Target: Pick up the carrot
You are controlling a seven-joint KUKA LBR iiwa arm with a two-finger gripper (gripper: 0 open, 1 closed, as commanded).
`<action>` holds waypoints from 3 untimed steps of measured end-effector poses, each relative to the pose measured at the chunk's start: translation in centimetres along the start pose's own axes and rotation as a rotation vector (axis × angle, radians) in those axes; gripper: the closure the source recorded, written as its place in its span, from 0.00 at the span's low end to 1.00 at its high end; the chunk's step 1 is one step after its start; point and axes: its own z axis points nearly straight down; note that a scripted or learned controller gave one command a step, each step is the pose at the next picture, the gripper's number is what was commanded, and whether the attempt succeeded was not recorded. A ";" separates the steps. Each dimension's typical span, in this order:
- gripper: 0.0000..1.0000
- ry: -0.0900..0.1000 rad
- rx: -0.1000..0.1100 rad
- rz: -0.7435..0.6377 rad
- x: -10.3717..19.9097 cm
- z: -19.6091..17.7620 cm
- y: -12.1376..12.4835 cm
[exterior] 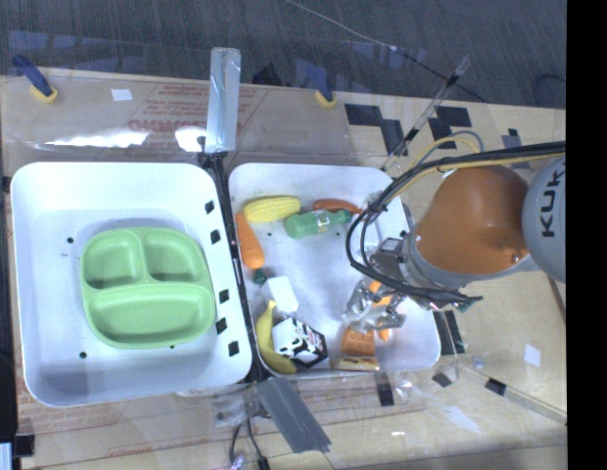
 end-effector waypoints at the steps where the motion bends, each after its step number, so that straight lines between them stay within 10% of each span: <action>1: 1.00 0.007 -0.004 0.407 0.9 1.2 0.3; 3: 1.00 0.002 0.000 0.392 0.3 -0.9 0.1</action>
